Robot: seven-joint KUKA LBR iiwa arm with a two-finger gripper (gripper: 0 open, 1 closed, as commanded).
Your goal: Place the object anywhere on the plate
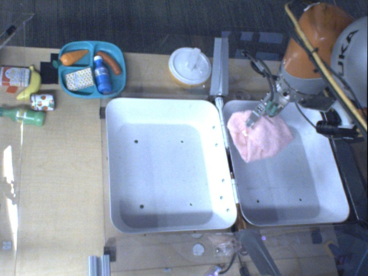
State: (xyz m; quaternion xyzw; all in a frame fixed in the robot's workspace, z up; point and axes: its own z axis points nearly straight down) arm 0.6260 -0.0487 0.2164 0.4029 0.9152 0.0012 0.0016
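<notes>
A crumpled pink cloth [261, 137] lies in the upper left part of the right bin [293, 211]. My gripper [265, 110] reaches down from the right and sits at the cloth's upper edge, touching or just over it. Above it, the orange-banded wrist [310, 39] covers the bin's far right corner. A blue divided plate [118, 59] stands on the bench beyond the left bin's far left corner, well away from the gripper. It holds toy food: an orange piece, a blue bottle and a patterned piece.
The left bin [167, 165] lies between the cloth and the plate. A white lidded tub [190, 66] stands behind the bins. At the bench's far left are a banana [31, 84], a small can [42, 102], a green bottle [26, 116] and a carton [12, 76].
</notes>
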